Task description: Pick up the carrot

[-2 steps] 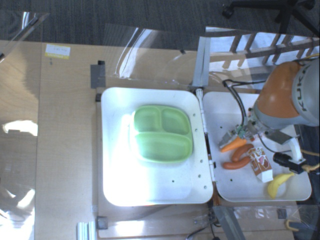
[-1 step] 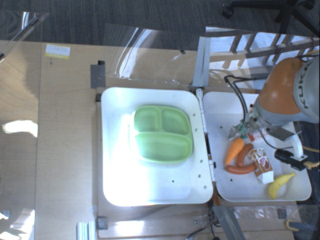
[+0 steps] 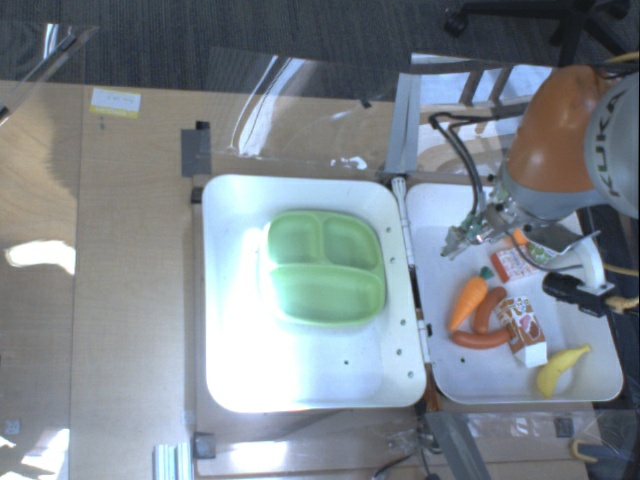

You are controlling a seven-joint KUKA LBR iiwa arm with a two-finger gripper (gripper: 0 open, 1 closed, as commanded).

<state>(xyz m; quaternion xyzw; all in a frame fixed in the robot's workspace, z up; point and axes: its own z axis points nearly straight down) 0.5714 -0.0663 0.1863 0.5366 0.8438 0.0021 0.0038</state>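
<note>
The carrot (image 3: 466, 302) is orange with a green top and lies tilted in the left part of the right bin (image 3: 436, 218), its tip pointing toward the near edge. It touches a red sausage (image 3: 484, 330) on its right. My gripper (image 3: 466, 236) hangs over the same bin, a short way beyond the carrot's green end and apart from it. I see nothing in the gripper.
The right bin also holds a small red-and-white carton (image 3: 523, 326), a yellow banana (image 3: 560, 367), a small orange box (image 3: 510, 264) and a green-and-white item (image 3: 545, 253). A green divided plate (image 3: 327, 268) sits in the left bin (image 3: 230, 348). The arm covers the right bin's far right corner.
</note>
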